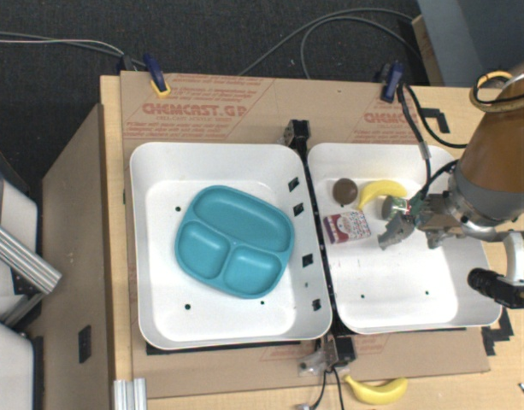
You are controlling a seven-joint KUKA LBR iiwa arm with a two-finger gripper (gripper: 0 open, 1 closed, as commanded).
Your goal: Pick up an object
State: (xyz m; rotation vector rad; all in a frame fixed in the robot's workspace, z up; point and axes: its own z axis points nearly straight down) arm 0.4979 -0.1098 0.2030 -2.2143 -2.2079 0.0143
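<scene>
The right bin (398,301) holds a yellow banana (379,192), a small brown round object (344,191) and a flat red-and-white packet (346,226) near its upper left. My gripper (397,227) hangs over the bin just right of the packet and just below the banana, at the end of the grey arm with its orange band (497,148). Nothing shows between its fingers. A teal divided plate (234,240) lies in the left bin (159,314).
A black divider (311,229) with clips runs between the two bins. Cables (420,135) trail over the cardboard base behind the right bin. Another banana (379,389) lies on the bench below the bins.
</scene>
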